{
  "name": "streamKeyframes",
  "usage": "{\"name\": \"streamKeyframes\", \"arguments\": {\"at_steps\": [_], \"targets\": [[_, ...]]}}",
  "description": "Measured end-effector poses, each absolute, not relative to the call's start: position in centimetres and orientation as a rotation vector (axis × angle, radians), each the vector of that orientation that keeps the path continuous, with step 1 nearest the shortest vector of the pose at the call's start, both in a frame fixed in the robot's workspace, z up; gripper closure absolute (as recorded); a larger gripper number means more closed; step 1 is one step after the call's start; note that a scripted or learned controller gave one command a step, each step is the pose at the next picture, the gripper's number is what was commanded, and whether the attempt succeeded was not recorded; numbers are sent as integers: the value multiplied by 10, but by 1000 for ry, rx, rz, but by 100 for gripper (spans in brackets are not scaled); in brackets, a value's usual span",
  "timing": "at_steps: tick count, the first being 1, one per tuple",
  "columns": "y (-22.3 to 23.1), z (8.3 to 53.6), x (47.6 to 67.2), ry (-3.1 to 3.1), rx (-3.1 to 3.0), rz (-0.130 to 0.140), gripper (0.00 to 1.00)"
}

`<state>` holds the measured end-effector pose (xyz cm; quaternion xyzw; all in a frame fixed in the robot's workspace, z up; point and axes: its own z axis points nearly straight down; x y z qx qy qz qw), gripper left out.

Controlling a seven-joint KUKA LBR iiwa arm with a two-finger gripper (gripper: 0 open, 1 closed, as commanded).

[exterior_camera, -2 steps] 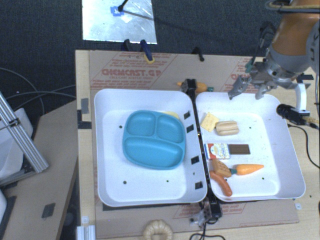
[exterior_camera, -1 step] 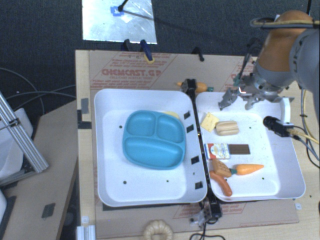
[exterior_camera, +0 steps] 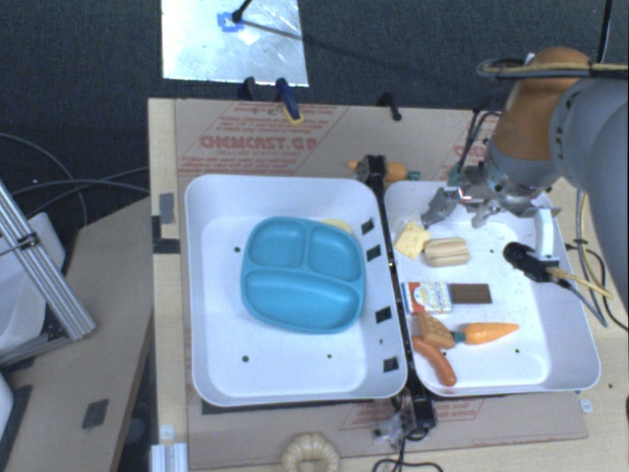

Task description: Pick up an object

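I am watching the hand (exterior_camera: 462, 203) hovering with fingers spread wide and holding nothing at the upper right, just above the bread roll (exterior_camera: 445, 252) in the right bin (exterior_camera: 570, 347). The cheese wedge (exterior_camera: 412, 240) is crowding it, so I am expecting a glancing, failed grasp.

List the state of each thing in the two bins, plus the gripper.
Blue tray: flat in the left bin, right way up.
Bun: lying in the right bin.
Carrot: lying on its side.
Chocolate bar: flat.
Gripper: above the right bin's far edge, holding nothing visible.
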<state>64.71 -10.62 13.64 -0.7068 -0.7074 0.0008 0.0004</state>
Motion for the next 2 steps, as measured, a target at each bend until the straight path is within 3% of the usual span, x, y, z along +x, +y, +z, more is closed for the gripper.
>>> {"name": "streamKeyframes", "arguments": {"at_steps": [1,2], "targets": [[-105,88,649,-2221,-2221,-5,0],[-105,104,653,-2230,-2227,-18,100]]}}
